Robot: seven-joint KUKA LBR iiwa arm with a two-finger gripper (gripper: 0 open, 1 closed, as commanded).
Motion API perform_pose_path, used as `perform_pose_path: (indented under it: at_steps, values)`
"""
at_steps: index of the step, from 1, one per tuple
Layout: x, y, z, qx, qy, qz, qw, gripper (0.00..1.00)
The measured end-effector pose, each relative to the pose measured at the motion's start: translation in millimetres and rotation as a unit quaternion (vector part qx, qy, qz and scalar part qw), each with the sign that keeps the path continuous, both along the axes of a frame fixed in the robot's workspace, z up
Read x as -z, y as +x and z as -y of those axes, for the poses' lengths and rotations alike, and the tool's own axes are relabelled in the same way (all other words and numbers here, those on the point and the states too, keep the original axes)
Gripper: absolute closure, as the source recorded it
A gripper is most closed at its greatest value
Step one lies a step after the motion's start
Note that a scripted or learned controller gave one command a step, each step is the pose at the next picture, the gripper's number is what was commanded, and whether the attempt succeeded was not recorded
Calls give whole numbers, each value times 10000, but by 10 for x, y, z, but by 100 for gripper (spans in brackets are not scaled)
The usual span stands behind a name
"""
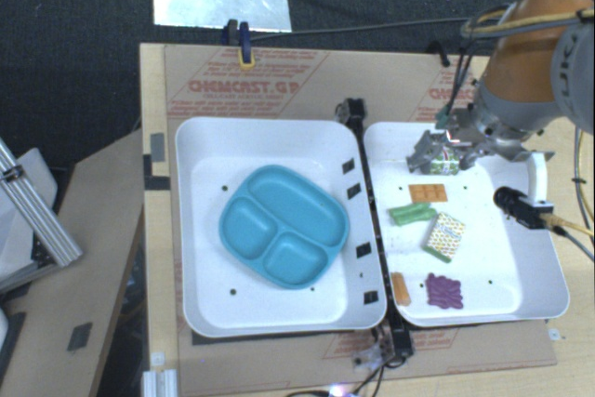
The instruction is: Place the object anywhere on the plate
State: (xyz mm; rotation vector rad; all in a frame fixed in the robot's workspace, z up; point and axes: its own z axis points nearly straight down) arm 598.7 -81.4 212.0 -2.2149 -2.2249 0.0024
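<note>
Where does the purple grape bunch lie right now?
The purple grape bunch lies in the right bin, near its front edge, below the patterned block.

Arm [544, 51] bent down, pincer [437, 158] low.

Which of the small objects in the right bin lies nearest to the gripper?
The orange waffle. It lies just below the gripper, while the green piece, patterned block and purple grapes lie farther down.

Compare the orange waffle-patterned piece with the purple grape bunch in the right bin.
The orange waffle piece is flat, rectangular and gridded; the purple grape bunch is lumpy with an irregular outline. The waffle piece lies toward the bin's far side, close to the hand; the grape bunch lies by the near wall. Both rest on the right bin floor.
</note>
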Motion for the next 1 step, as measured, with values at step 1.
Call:
perform_pose_path:
  at_steps: [1]
  values:
    - [420, -8, 14, 16, -1, 0, 10000, 0]
